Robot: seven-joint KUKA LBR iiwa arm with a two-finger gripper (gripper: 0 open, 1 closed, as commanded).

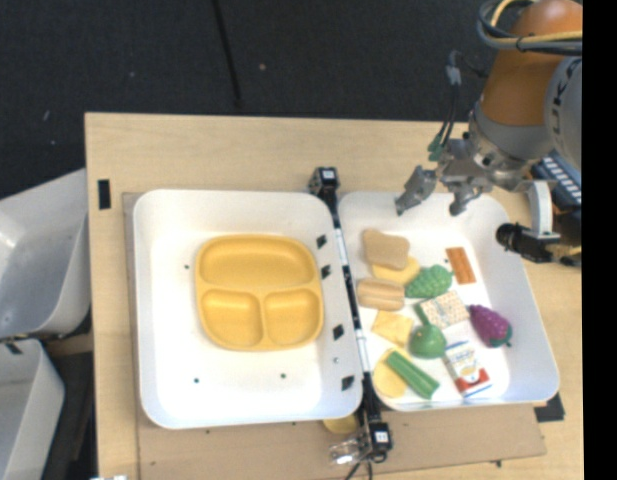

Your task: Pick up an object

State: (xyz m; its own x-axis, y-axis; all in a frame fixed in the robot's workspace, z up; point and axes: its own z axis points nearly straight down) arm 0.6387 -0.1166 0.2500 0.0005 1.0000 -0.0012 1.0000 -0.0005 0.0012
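Observation:
My gripper (434, 194) hangs open over the far edge of the right bin (528, 353), its two grey fingers spread with nothing between them. Below it lie several toy foods: a tan bread slice (386, 247), a hot dog bun (380, 293), green broccoli (428, 282), an orange carrot stick (460, 265), a cracker (445, 310), purple grapes (490, 324), a yellow cheese wedge (392, 327), a green pepper (426, 341), a green bean pod (412, 375) and a small carton (465, 365). The bread slice is the nearest to the fingers.
The left bin (158, 368) holds a yellow divided plate (258, 290). A black-clipped divider (344, 278) runs between the bins. The arm's orange band (523, 68) rises at the upper right. The wooden bench edge (108, 148) frames both bins.

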